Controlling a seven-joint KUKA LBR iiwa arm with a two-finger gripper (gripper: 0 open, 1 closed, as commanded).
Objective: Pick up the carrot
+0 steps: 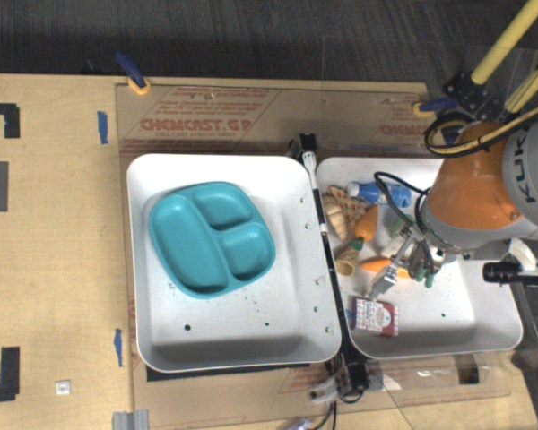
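A teal divided plate is seen lying in the left bin, its compartments bare, with white floor showing around it on every side. The two bins are separated by a dark seam where their rims meet, and a clamp is fixed at the top of that seam.

In the right bin, a cluster of small items is crowded against the left wall: a ridged, tan shell-like piece at the top, a blue object just beside it, and a red-and-white packet lying apart near the front rim. The carrot, orange and lying roughly level, is seen in the middle of this cluster; a second orange piece sits just above it and cannot be identified with certainty.

The gripper is lowered beside the carrot's right end, touching or nearly so. Whether its fingers are released or clenched cannot be told, and nothing is visibly held between them. The task is therefore judged not yet done: the carrot rests on the bin floor, and a grasp and a lift remain.

Room is tight on the carrot's left, where clutter and the bin wall press close. Open floor is offered to the right and toward the front, beneath the arm.
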